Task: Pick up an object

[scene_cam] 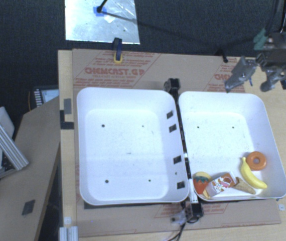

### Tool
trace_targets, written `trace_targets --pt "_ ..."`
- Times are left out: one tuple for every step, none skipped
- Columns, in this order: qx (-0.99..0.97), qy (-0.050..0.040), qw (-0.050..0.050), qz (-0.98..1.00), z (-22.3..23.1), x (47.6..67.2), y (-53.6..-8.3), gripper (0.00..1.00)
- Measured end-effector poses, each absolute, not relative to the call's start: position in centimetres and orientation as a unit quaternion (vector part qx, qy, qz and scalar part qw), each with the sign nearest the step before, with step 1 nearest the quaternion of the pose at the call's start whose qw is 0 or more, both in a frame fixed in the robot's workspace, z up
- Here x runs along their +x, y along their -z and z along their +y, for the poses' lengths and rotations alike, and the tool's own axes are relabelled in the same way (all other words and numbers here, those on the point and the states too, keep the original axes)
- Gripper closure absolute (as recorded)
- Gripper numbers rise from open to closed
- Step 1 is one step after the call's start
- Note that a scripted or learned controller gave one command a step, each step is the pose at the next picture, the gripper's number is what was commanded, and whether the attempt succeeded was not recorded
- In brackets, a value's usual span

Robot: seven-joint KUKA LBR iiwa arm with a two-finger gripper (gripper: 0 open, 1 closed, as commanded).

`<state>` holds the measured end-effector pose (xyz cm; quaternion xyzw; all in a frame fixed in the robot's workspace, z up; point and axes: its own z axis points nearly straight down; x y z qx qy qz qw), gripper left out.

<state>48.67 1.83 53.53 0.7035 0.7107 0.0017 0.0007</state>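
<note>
The right bin (218,107) holds a small cluster along its near edge: a yellow banana (252,175), an orange ring-shaped piece (256,159) beside it, an orange-red fruit (201,182), a white and red packet (220,184) and a tan cone-shaped piece (244,186). My gripper (252,79) hangs at the top right, above the far right corner of this bin, well away from the objects. Its two grey fingers are spread apart and open, with nothing between them.
The left bin (125,144) lies beside the right one, joined by a black hinged strip (179,134). Both rest on a brown board (133,69). A shiny metal sheet (102,13) lies beyond the bench, and an aluminium rail (2,139) stands at left.
</note>
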Motion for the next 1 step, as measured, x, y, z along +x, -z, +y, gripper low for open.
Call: trace_targets --pt "0.705 -0.0017 0.001 0.71 4.21 48.65 -53.51 0.0"
